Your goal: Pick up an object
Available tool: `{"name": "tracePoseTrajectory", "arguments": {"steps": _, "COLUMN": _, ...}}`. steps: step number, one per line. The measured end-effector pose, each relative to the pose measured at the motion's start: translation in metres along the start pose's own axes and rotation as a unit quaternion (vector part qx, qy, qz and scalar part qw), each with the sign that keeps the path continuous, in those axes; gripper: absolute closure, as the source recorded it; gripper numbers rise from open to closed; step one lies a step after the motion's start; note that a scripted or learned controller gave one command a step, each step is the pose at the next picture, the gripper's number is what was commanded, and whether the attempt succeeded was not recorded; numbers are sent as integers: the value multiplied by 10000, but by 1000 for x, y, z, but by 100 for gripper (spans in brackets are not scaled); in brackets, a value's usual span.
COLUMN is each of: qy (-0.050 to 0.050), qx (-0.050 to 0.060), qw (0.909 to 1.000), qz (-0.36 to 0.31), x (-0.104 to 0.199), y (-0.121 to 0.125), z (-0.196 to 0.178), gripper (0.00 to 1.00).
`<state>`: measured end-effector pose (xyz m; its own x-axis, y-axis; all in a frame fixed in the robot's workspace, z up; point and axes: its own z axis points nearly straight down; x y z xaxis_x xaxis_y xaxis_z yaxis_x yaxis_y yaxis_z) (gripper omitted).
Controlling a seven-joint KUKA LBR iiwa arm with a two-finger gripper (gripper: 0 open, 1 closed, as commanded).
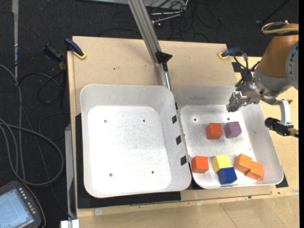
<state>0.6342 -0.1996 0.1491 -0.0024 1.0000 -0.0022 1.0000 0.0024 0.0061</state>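
The right bin (190,113) holds several blocks: an orange one (214,130) and a purple one (232,129) near its middle, and along the front an orange one (200,164), a yellow one (221,162), a blue one (227,175) and two more orange ones (243,162) (255,170). My gripper (234,102) hangs over the back right part of this bin, above and behind the purple block. Nothing shows between its fingers.
The left bin (90,127) lies beside the right one on the wooden bench. A metal pole (145,23) slants in from the top to the gap between the bins. Blue clamps (72,45) (231,52) grip the bench's back corners.
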Motion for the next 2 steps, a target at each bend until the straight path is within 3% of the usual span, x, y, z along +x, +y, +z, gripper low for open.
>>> {"name": "tracePoseTrajectory", "arguments": {"steps": 2, "qy": -4, "qx": -18, "qw": 10000, "qz": -7, "x": 14, "y": 1, "z": -116, "gripper": 100}}
